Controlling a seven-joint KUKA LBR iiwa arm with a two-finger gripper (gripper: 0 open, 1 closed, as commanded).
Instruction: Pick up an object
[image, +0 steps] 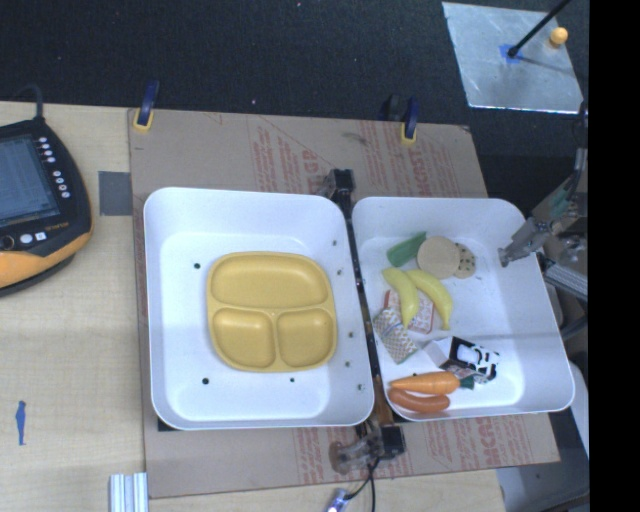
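Observation:
The right bin (530, 330) holds several small items. A green piece (406, 248) lies beside a round tan cookie (446, 258) at the back. Two yellow bananas (420, 292) sit in the middle, with a patterned packet (399, 336) just in front of them. Near the front are a black-and-white toy (472, 358), an orange carrot (425, 382) and a reddish sausage (418, 402). My gripper (522, 243) reaches in over the bin's right rim, to the right of the cookie and apart from every item. Nothing shows in its grasp.
The left bin (170, 300) bears a yellow divided plate (270, 310). A teach pendant (35, 205) lies on the bench at far left. Blue clamps (146, 105) hold the cardboard sheet at the back edge. Bare bin floor lies right of the bananas.

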